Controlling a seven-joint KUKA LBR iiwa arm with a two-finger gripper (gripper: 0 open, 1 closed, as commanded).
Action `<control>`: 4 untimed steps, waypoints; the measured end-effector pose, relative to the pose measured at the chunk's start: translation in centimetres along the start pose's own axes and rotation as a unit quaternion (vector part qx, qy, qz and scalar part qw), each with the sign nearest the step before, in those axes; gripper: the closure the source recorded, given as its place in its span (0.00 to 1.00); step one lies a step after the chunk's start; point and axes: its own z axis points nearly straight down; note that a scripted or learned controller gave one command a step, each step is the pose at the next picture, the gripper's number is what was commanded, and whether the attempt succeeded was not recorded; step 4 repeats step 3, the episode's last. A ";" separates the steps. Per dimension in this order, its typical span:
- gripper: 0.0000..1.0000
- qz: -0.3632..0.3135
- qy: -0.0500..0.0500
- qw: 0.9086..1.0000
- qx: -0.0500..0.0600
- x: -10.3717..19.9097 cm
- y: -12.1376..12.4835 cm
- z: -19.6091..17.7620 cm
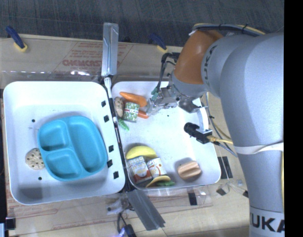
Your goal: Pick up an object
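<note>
1. Jaws (159,101): positioned low in the far part of the right bin (210,154), at the end of the grey arm (250,83). Whether they are open or closed cannot be told; the parts are too small and cluttered to read.
2. Near end of right bin: a carton (144,168) lying across a banana (141,153), with a hot dog bun (189,169) just beside them. All are well apart from the jaws.
3. Left bin (13,132): a blue divided plate (70,147) with a cookie (34,158) touching its left edge.
4. Far end of right bin: a carrot (134,98) lies just to the left of the jaws, with a small green-and-white packet (131,111) beside it. Contact between jaws and carrot cannot be confirmed.
5. Judgement: the carrot appears to be the intended object. A sound grasp calls for closing across its narrow width, centred along its length, clear of the packet and the bin wall.
</note>
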 end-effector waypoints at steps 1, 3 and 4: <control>1.00 -0.046 -0.001 0.999 0.001 -4.9 0.4 3.3; 0.00 -0.051 0.000 0.999 0.001 -3.8 -0.4 3.2; 0.00 -0.051 0.000 0.999 0.001 -3.8 -0.4 3.2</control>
